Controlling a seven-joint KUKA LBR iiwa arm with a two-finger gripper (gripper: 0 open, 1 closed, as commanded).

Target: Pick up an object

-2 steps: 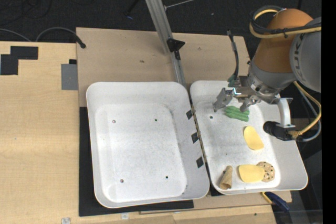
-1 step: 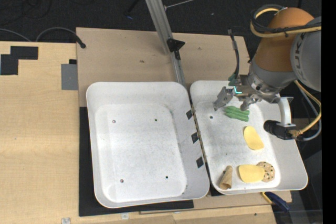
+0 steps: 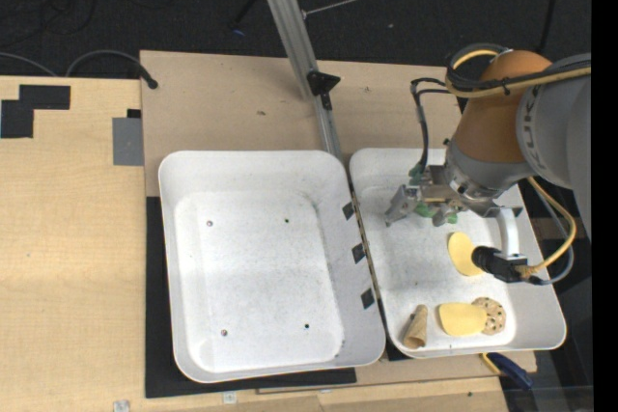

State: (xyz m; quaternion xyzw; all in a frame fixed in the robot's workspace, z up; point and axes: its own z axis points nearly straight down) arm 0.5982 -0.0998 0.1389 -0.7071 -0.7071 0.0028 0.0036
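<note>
Grey metal gripper [image 3: 422, 205] hangs over the right bin [image 3: 386, 171]; its state I cannot tell. At five o'clock lie four objects: one yellow disc [image 3: 462, 253], partly hidden, one yellow slice [image 3: 458, 319], one cookie [image 3: 491, 314], one cone [image 3: 416, 327].

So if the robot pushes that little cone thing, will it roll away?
Probably a bit. The cone lies on its side on the right bin's smooth floor, so a nudge would likely swing it in a curve rather than straight. It looks small and light, so it should shift easily. Its tapered shape might slip from the end effector.
</note>
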